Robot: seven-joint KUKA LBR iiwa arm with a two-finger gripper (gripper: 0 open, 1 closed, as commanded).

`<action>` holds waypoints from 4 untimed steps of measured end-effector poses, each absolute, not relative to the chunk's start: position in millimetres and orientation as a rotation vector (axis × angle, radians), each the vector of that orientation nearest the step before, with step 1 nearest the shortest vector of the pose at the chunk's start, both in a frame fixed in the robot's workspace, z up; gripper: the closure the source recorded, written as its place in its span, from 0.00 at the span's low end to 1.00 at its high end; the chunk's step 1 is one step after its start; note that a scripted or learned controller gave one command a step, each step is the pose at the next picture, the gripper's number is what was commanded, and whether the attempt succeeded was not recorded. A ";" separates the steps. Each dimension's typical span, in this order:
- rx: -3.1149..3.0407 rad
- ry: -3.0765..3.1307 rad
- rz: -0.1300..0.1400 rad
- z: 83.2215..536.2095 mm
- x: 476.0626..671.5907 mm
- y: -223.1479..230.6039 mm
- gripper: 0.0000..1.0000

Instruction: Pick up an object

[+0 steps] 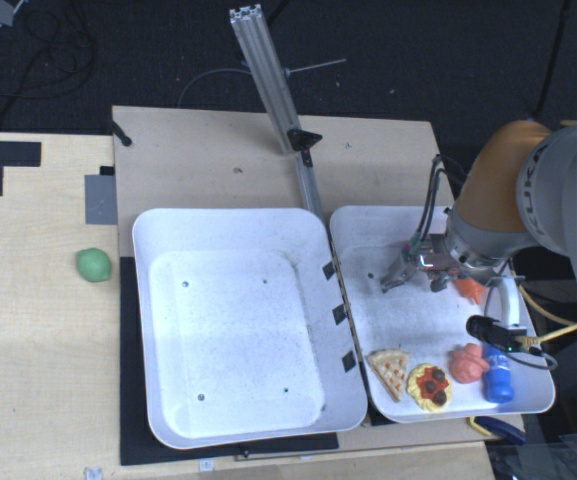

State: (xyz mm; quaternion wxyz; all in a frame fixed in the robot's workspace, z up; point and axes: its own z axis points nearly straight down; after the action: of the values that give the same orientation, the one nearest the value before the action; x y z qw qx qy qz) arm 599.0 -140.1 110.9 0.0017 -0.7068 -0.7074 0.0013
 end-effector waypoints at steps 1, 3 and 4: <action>-2.220 -2.222 0.002 90.5 598.8 -139.4 0.00; -2.225 -2.224 -0.005 164.4 598.2 -138.3 1.00; -2.225 -2.223 -0.004 220.8 591.8 -145.0 1.00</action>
State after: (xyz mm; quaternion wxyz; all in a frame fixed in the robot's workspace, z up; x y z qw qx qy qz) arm 591.8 -145.0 220.8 -0.0018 -0.7076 -0.7067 -0.0011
